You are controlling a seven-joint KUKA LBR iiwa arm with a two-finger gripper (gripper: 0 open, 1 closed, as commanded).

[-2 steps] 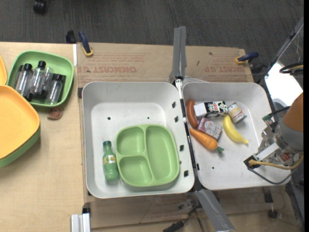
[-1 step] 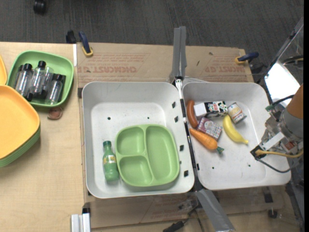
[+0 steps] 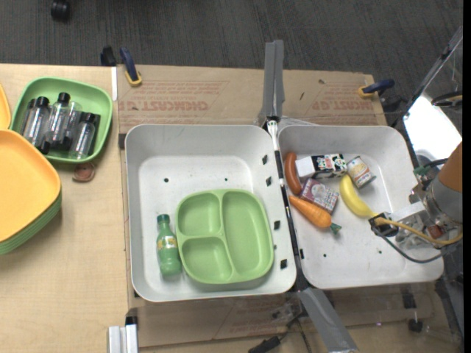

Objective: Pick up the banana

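Grey carpet (image 3: 221, 13) fills the top of the view, and below it a wooden counter (image 3: 59, 293) carries a sheet of cardboard (image 3: 199, 98) with two white bins side by side on it. In the right bin (image 3: 353, 259) the banana (image 3: 355, 197) lies on the floor of the bin, right of centre, slanting from upper left to lower right. Just above it sits a small can (image 3: 360, 172), and to its left a pink packet (image 3: 318, 194) rests against a carrot (image 3: 313, 212). A reddish sausage (image 3: 293, 172) lies along the bin's left wall, with a small black-and-white box (image 3: 327, 164) beside it.

At the right rim of that bin, the tool (image 3: 433, 213) hangs low, near the banana's lower end but apart from it. Whether it is spread or pressed together cannot be told from this angle, and nothing shows in its grip.

Inside the left bin (image 3: 147, 153) are a green divided plate (image 3: 224, 235) and, just to its left, a green bottle (image 3: 168, 245) lying down. Farther left on the counter, a green tray (image 3: 44, 88) holds several small dark-capped bottles (image 3: 59, 123), and a stack of orange plates (image 3: 26, 190) sits at the edge.
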